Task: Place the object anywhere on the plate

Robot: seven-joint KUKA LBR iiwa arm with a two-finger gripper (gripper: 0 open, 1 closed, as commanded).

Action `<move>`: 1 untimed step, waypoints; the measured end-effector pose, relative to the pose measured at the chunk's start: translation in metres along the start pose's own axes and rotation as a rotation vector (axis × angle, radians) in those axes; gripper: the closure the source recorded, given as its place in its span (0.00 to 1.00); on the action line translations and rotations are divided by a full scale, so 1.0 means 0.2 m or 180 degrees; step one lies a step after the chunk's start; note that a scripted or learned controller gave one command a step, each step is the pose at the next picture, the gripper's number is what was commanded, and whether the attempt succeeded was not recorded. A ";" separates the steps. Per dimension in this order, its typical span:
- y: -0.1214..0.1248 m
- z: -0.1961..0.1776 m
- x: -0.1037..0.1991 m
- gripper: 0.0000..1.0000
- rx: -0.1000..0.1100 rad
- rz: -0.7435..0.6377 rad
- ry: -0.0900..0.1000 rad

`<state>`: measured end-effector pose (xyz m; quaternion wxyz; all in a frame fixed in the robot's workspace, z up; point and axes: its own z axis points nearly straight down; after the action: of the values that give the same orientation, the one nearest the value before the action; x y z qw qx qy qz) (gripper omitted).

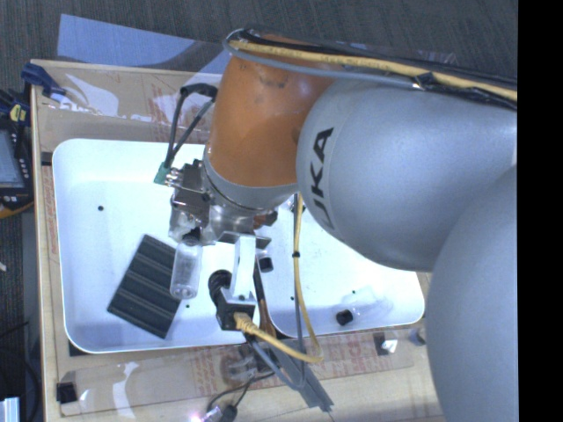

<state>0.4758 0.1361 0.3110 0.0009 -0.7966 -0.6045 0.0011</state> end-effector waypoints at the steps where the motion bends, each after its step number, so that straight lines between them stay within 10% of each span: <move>1: 0.63 -0.01 0.30 1.00 0.0006 0.0011 -0.0002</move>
<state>0.6131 0.1602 0.3119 0.0014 -0.7976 -0.6031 0.0018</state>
